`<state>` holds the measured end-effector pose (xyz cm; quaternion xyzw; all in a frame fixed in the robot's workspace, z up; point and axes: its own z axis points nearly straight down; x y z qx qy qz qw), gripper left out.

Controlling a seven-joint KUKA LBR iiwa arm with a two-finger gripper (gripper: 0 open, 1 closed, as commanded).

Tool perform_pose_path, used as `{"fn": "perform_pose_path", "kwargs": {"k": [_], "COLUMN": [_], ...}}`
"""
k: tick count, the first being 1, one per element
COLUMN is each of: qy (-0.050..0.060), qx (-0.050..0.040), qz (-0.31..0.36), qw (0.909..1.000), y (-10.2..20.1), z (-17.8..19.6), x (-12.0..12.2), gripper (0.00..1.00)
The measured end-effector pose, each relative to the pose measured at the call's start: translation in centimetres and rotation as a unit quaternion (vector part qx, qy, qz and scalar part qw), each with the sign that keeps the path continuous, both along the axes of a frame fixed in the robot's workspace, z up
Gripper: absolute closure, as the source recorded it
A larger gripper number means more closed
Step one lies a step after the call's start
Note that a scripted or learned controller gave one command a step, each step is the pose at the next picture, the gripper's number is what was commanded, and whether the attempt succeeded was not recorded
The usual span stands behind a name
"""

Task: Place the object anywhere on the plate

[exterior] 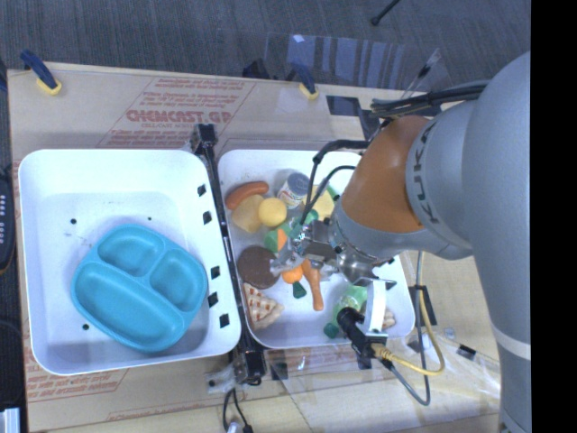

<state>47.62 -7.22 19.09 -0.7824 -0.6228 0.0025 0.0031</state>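
Note:
A blue sectioned plate [137, 284] lies in the left bin [54, 174]. The right bin [248, 165] holds toy food: a hot dog [245, 191], a yellow lemon [271, 211], a brown round patty [257, 265], a waffle slice [261, 308], an orange carrot [312, 287], a small can [293, 188] and green pieces [348, 317]. My gripper [300, 253] hangs low over the middle of the right bin, just above the carrot and beside the patty. The arm's wrist covers the bin's right half.
A black clamp strip [214, 207] runs between the two bins. Cardboard [180, 106] lies under the bins. A yellow cable [410, 363] loops at the bench's front right.

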Motion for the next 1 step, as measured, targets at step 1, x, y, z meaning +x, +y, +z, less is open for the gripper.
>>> {"fn": "perform_pose_path", "kwargs": {"k": [1], "qy": [0.0], "qx": [-0.0001], "qz": [0.0], "qw": [1.0], "y": [-0.01], "z": [0.0], "x": [0.0], "gripper": [0.0]}}
